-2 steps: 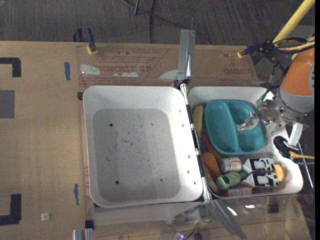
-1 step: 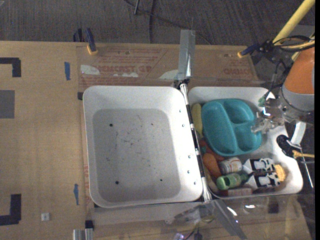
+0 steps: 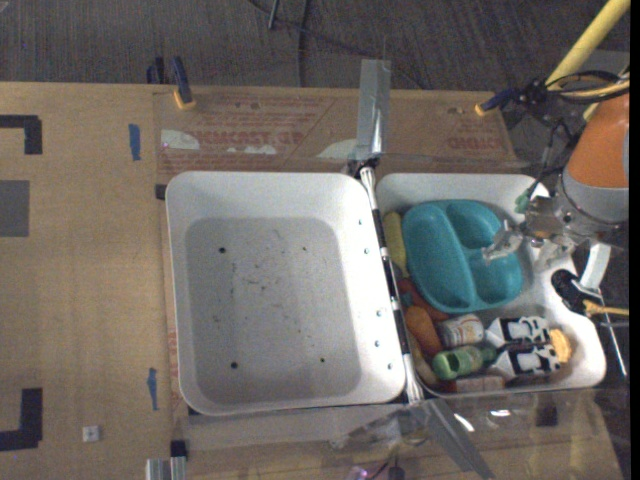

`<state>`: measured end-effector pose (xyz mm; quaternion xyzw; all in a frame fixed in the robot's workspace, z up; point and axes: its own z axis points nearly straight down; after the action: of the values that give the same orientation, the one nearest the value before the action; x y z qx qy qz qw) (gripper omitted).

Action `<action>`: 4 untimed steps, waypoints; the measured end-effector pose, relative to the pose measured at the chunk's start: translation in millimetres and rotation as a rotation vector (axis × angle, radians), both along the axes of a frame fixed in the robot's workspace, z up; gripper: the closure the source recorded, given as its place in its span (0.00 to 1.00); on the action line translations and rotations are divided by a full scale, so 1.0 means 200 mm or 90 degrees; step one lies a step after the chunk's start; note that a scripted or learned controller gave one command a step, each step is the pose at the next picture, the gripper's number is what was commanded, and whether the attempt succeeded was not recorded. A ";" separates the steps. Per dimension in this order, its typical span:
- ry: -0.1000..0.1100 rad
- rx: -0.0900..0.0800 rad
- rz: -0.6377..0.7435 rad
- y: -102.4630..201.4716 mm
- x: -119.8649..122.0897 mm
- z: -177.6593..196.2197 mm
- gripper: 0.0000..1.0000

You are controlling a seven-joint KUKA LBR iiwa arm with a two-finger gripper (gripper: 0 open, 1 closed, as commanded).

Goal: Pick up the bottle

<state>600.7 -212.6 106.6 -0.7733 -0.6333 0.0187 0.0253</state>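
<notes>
Bottle (image 3: 465,360) lies half-buried among clutter in right bin (image 3: 590,368), label unreadable.

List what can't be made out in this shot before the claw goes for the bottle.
- Claw: small and blurred over the teal tray; whether it is open or shut cannot be told.
- Green bottle: partly overlapped by neighbouring items in the right bin; its label is too small to read.
- Arm: cut off by the right edge.
- Yellow item: mostly hidden behind the tray's left side.
</notes>
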 end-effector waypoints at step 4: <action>-0.046 0.000 0.061 0.01 0.11 -0.08 0.00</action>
<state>622.5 -211.2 90.3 -0.7422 -0.6701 -0.0082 0.0013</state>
